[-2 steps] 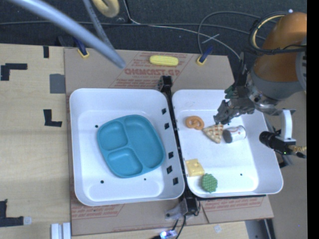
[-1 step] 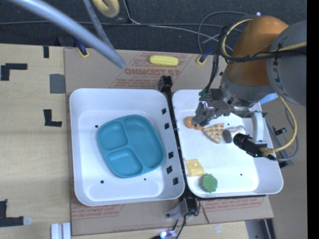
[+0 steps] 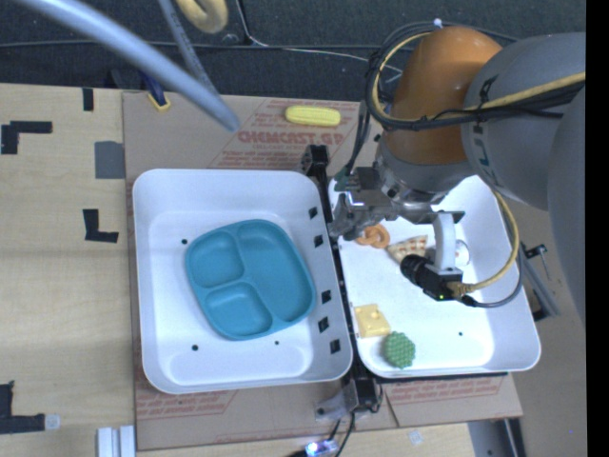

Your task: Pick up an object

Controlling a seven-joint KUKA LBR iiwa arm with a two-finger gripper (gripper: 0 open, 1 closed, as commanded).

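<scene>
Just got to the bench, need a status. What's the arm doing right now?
The KUKA arm is reaching into the right bin, with its end effector low near the bin's upper-left corner, close to an orange ring-shaped item and a tan piece. Nothing is visibly held. A yellow block and a green bumpy ball lie nearer the front of that bin. The left bin holds a blue divided tray.
</scene>
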